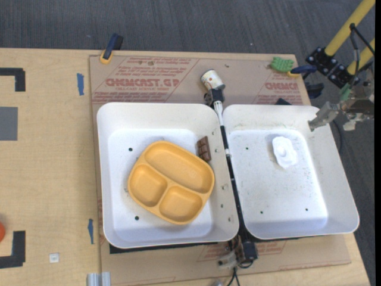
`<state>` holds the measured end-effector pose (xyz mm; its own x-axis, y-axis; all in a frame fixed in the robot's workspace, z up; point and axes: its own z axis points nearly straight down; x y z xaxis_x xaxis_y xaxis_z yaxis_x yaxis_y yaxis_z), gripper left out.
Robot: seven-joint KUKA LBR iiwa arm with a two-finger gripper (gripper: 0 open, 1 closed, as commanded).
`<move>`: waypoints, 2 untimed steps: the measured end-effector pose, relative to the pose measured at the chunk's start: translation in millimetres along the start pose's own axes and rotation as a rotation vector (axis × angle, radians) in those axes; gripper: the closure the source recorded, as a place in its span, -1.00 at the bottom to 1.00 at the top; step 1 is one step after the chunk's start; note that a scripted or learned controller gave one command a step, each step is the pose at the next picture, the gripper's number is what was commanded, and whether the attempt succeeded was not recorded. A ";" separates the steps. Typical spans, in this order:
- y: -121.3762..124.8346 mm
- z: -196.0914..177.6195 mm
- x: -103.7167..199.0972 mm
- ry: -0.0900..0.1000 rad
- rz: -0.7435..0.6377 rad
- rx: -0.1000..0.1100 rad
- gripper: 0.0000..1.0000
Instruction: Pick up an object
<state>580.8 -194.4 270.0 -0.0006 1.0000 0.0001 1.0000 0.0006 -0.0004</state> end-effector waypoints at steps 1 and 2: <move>-82.9 120.1 35.1 0.001 -0.407 0.000 -1.00; -25.8 147.6 21.2 -0.001 -0.209 -0.003 -1.00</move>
<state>554.9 -173.2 122.4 -0.2086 0.9780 -0.0013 0.9780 0.2086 0.0021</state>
